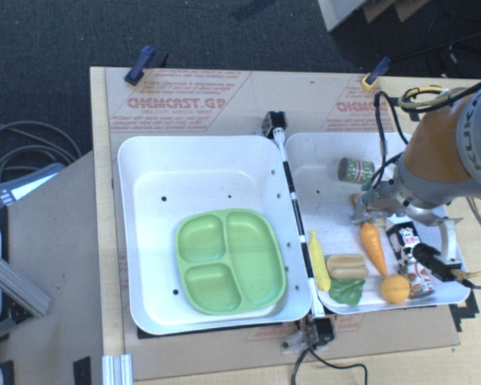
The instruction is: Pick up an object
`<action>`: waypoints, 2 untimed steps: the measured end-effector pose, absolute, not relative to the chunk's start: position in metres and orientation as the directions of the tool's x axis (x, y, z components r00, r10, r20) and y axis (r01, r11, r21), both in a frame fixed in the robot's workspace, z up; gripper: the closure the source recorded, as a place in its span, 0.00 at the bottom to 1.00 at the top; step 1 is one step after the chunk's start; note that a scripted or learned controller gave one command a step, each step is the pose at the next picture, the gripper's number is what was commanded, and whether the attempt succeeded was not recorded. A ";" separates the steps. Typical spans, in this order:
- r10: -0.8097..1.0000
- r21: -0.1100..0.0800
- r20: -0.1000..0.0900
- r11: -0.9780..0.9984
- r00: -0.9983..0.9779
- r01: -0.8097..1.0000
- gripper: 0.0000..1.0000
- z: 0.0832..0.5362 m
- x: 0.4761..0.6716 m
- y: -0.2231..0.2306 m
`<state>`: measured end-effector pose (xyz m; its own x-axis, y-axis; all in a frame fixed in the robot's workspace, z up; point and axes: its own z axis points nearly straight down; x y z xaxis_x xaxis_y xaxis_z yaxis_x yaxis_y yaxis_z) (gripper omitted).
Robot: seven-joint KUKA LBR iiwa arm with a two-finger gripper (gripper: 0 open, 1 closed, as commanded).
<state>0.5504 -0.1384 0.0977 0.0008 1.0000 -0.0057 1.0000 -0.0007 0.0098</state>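
One camera view here: the end effector point(367, 208) sits low in the right bin point(321, 155), right above the carrot point(373, 247); can't tell its finger state. I'd drop straight down and pinch across the carrot's narrow width.

Count: two bins, one green tray point(228, 261) in the left bin point(192, 159), one can point(356, 169), one orange point(395, 289), one bun point(345, 266), one banana point(318, 261).

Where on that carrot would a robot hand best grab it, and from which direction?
Probably across the carrot's thick upper part, coming straight down from above. It lies flat in the right bin, tapering toward the orange ball, so the fat end gives more to pinch. The gripper sits just above it.
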 end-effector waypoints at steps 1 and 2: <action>1.000 0.002 0.001 0.002 -0.002 1.000 1.00 0.185 0.561 -0.059; 1.000 0.002 0.000 0.001 -0.001 1.000 1.00 0.199 0.560 -0.022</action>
